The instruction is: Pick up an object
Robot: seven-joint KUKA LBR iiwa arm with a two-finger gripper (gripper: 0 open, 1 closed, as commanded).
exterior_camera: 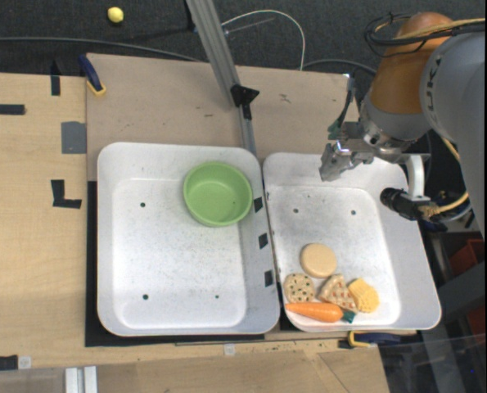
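Observation:
In the right bin (407, 244) lie several small food items near the front: a round tan cookie (318, 260), a brown waffle-patterned biscuit (299, 288), a pizza-like wedge (336, 290), a yellow corn piece (363, 295) and an orange carrot (315, 311). A green bowl (218, 192) sits in the left bin (128, 244) at its back right. My gripper (335, 165) hovers over the back edge of the right bin, well apart from the food, with nothing seen between its fingers.
A slanted metal pole (214, 39) crosses above the bins' divider. A black cable connector (399, 203) hangs over the right bin's right side. A yellow ball (115, 14) lies on the dark floor at the back left.

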